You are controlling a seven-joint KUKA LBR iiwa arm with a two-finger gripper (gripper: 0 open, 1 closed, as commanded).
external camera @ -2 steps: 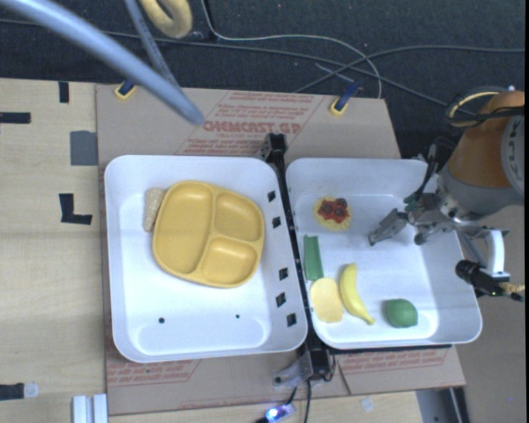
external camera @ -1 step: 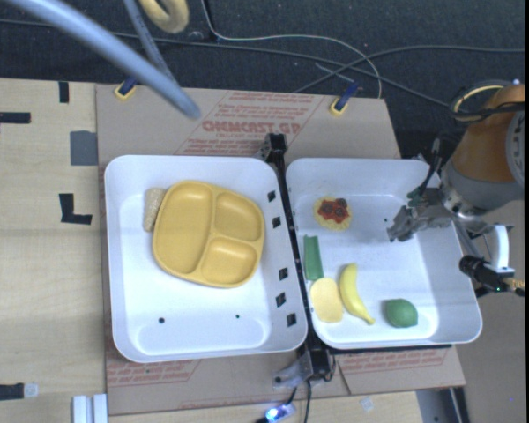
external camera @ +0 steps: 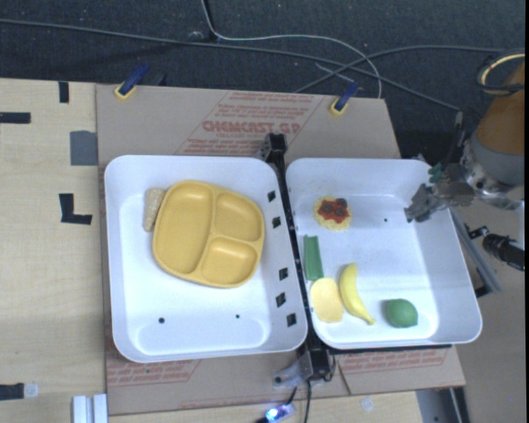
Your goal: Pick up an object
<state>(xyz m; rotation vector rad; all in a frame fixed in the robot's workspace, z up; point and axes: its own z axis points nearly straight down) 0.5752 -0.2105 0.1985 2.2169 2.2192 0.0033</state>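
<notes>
The right bin (external camera: 441, 263) holds a small yellow tart with red topping (external camera: 333, 212), a green stick (external camera: 312, 257), a pale yellow piece (external camera: 326, 300), a banana (external camera: 356, 293) and a green lime (external camera: 400, 313). My gripper (external camera: 420, 207) hangs at the bin's upper right rim, well to the right of the tart and above the lime. Nothing shows between its fingers.
The left bin (external camera: 128, 236) holds a yellow divided plate (external camera: 208, 233) with a tan bread piece (external camera: 152, 208) tucked at its left edge. Cables run across the dark floor behind the bench. Blue-yellow clamps (external camera: 132, 80) pin the cardboard at the back.
</notes>
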